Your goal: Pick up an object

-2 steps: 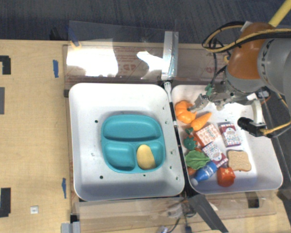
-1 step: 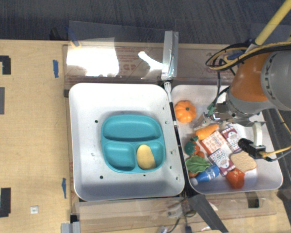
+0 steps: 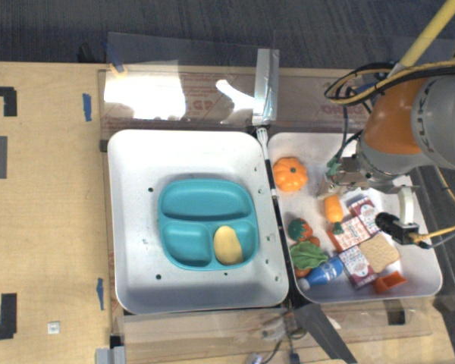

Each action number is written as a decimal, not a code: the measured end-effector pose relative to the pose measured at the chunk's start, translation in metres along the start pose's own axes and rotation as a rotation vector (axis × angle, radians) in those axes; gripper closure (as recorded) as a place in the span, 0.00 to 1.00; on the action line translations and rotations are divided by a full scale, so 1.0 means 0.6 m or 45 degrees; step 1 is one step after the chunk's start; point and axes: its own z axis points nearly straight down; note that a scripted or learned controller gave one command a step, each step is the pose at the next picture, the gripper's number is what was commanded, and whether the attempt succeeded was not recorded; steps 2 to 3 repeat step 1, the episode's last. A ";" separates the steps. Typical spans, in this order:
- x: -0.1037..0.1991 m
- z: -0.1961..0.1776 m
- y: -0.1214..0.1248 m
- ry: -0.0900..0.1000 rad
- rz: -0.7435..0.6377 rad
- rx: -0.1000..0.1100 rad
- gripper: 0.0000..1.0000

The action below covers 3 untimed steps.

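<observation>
My gripper (image 3: pixel 337 180) hangs over the right bin (image 3: pixel 425 279), near its middle, under the arm's orange band. Just below it lies a small orange carrot-like piece (image 3: pixel 332 208). An orange pumpkin (image 3: pixel 290 174) sits to the gripper's left, near the bin's back left corner. Toward the front lie a red tomato-like piece (image 3: pixel 299 228), a green leafy item (image 3: pixel 308 254), a blue bottle (image 3: pixel 326 272), red-and-white packets (image 3: pixel 354 230), a tan cracker (image 3: pixel 381 253) and an orange block (image 3: pixel 389 281). Nothing is seen held.
The left bin (image 3: pixel 136 165) holds a teal divided tray (image 3: pixel 205 203) with a yellow potato-shaped object (image 3: pixel 227 245) in its front right compartment. A ridge (image 3: pixel 275 203) divides the bins. Cables (image 3: pixel 356 82) and a black-tipped part (image 3: pixel 390 226) hang by the arm.
</observation>
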 end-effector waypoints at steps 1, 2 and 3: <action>0.100 -0.147 0.074 0.003 0.159 0.010 1.00; 0.100 -0.147 0.074 0.003 0.159 0.010 1.00; 0.100 -0.147 0.074 0.003 0.159 0.010 1.00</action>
